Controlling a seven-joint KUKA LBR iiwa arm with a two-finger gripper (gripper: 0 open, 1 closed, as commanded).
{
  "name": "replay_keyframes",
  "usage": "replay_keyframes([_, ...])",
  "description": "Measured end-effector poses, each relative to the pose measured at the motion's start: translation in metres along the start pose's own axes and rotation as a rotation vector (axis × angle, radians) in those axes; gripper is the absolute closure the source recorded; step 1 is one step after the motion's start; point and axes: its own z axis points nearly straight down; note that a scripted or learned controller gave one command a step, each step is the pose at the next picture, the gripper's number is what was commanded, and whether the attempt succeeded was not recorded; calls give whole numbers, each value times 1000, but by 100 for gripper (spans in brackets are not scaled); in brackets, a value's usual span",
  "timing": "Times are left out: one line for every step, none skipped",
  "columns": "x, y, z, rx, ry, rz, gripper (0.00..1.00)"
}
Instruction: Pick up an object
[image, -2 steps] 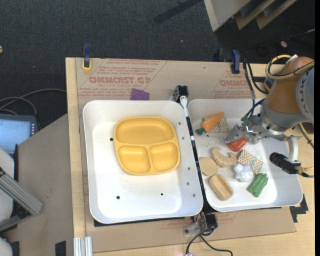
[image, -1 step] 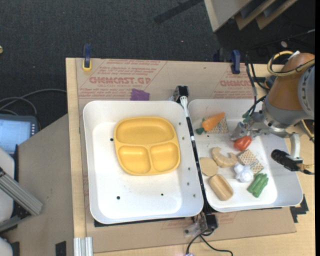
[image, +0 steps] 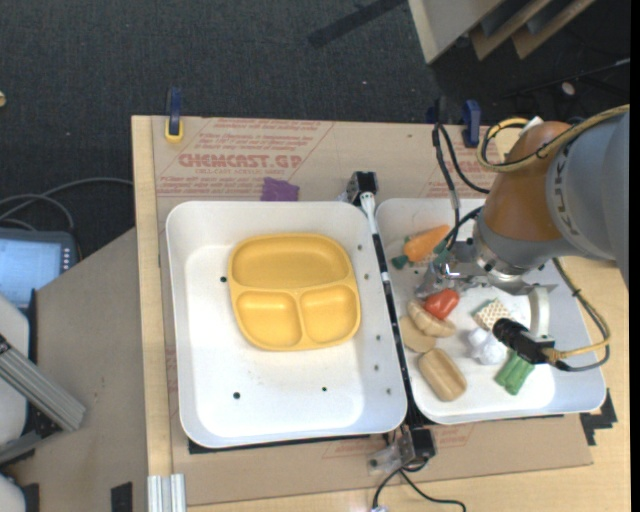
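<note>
Left bin: held a yellow divided tray, three compartments, nothing in them. Tray sat slightly toward the far side of the bin, flat.

Divider between the bins: a black fitting at the far end.

Right bin: all the loose objects were here, crowded toward the left half. An orange carrot-like piece lay at the far side. A red piece sat just below the gripper, resting against a tan round piece. A tan bread-like block lay nearer the front. A white crumpled item, a small cracker-like square and a green piece lay to the right of those.

Gripper: low over the bin, directly over or touching the red piece, arm above it. The wrist hid the fingertips; whether the tool was parted or closed could not be told.

Progress, as judged: arm was positioned at a likely target, the red piece. No object was seen lifted off the bin floor. Grasp unconfirmed; lift remained to be done.
</note>
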Motion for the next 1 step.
replay_keyframes([88,-3,-96,-12,-3,-2,100])
